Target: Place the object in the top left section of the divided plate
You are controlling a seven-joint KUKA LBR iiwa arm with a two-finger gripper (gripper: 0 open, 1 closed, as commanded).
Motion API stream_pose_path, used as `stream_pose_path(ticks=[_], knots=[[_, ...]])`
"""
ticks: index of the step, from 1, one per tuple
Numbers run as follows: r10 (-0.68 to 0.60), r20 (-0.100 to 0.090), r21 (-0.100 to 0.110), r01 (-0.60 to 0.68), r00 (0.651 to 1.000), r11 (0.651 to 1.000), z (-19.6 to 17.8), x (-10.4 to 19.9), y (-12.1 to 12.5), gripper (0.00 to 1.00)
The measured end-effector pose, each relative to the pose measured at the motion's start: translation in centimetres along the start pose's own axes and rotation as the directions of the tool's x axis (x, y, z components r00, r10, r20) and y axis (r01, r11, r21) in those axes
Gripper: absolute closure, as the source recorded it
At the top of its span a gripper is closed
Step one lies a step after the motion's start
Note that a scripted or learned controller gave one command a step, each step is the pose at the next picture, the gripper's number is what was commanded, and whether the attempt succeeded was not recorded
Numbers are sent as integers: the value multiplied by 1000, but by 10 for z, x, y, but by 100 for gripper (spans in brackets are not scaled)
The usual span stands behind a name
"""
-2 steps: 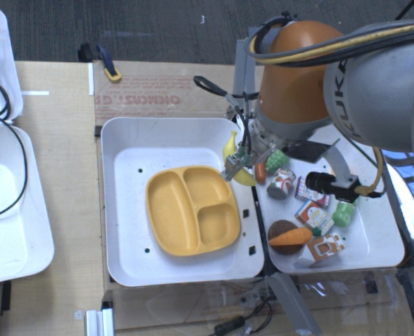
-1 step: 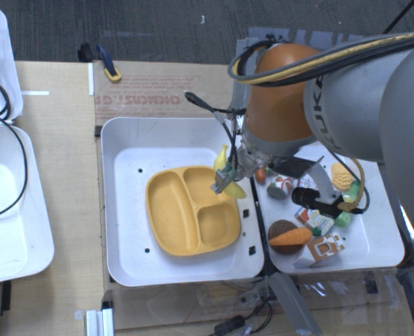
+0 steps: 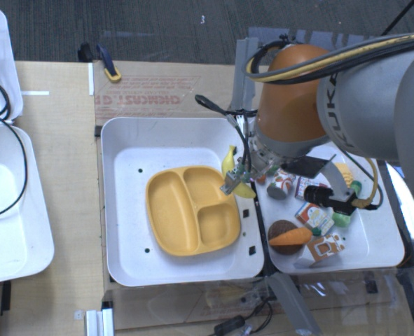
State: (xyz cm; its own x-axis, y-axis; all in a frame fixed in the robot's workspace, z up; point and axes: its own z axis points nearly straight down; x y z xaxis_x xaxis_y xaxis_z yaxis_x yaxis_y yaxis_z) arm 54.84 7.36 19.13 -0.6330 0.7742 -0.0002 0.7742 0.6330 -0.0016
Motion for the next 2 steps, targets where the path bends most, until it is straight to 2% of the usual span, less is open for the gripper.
stream_pose_path(ticks=[1,2], knots=[[-120,2,-2,120,993,993,-26,-5,21,100],[-219,0,0,219,976,976,0,4,1,100]])
